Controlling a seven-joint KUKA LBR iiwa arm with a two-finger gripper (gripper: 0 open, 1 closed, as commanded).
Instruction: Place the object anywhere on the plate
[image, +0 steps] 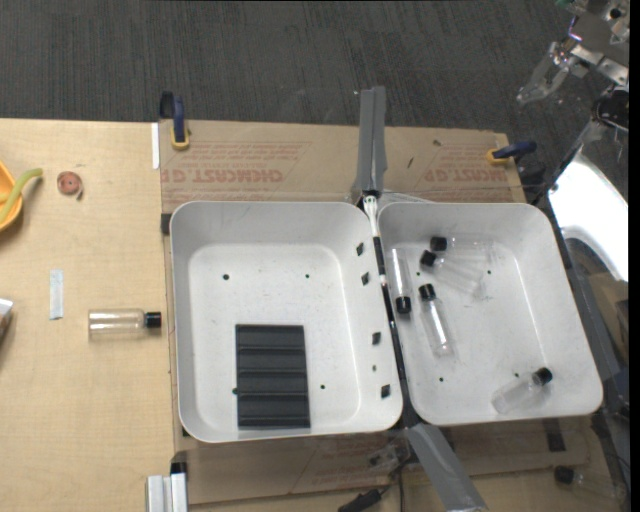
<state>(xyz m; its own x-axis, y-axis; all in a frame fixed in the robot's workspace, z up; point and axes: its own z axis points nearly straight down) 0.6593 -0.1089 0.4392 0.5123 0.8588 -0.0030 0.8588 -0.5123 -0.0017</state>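
The plate (271, 377) is a dark, ribbed slab. It lies flat in the left bin (200, 240), near the front wall. Nothing sits on it.

The right bin (560, 300) has 5 clear vials with black caps:
- 1 long vial (399, 272) lies along the left wall.
- 1 more (437, 325) lies just beside it, a bit tilted.
- 2 vials (458, 258) lie close together near the back. I cannot tell if they touch.
- The last vial (518, 394) lies alone in the front right corner, well apart from the others.

I cannot tell which vial is the one to move. All 5 are in the right bin, and none is on the plate.

Another vial (118, 321) lies on its side on the bench (90, 400), left of the bins. Near the far left edge are a yellow thing (10, 195) and a small round disc (68, 182).

The gripper (562, 62) looks to be up in the far right corner, over the dark floor. It is blurry, and I cannot tell if it is clenched or released. It is well apart from both bins.
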